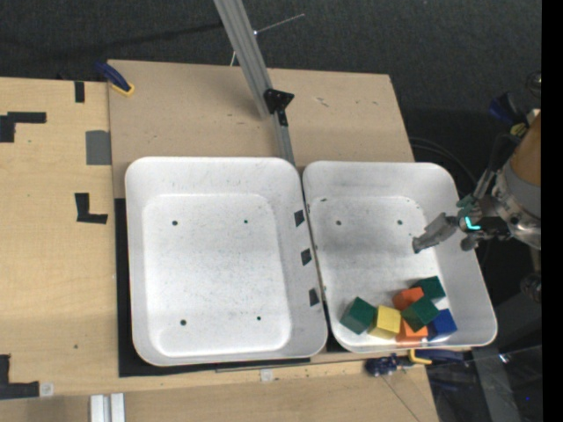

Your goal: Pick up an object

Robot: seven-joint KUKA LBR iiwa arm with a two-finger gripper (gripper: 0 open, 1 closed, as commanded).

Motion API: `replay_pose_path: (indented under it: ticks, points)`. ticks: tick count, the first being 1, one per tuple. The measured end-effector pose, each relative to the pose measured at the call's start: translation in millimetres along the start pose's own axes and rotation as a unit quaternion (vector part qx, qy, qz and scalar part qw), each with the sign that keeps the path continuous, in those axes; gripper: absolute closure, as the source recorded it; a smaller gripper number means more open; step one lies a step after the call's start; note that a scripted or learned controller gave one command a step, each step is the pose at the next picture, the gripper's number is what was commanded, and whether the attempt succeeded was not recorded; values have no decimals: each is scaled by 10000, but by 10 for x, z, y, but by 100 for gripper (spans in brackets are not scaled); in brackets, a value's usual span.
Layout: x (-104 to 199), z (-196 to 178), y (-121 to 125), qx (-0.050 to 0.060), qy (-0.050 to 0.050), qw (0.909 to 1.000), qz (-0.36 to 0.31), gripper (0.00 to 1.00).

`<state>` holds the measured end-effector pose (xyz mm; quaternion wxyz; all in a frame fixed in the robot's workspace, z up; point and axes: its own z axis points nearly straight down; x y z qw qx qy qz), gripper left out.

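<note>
- Table (352, 112): a light wooden surface carrying two shallow white bins side by side; black tape marks and a grey patch lie on the adjoining board toward the left edge.
- Left bin (141, 236): white, with a few small dark dots on its floor.
- Right bin (369, 183): white, touching the left bin along their shared rim, where small black clips sit.
- Blocks: a cluster of small coloured blocks lies in the near right corner of the right bin, the pieces touching or overlapping one another. A green block (358, 315) is the leftmost, with a yellow block (386, 322) just beside it; an orange block (407, 298) and two dark green blocks (426, 299) sit above these, and a blue block (442, 323) lies at the right end of the cluster.
- Gripper (428, 236): entering from the right over the far right part of the right bin, well apart from the block cluster; a teal light shows on its body.
- Fingers: seen as one grey tip pointing left and down; nothing is seen between them, and whether they are spread or closed cannot be told.
- Metal rail (242, 33): a grey bar slanting from the top edge down to a black bracket (278, 101) near the far edge of the table.
- Writing: no legible label or brand is visible on any item.
</note>
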<state>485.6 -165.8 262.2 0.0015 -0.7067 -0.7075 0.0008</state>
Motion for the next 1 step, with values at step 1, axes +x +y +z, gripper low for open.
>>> replay_pose_path:
  ticks: [1]
  points:
    - [-2, -9, 4, -10, -4, 10000, -6, 0]
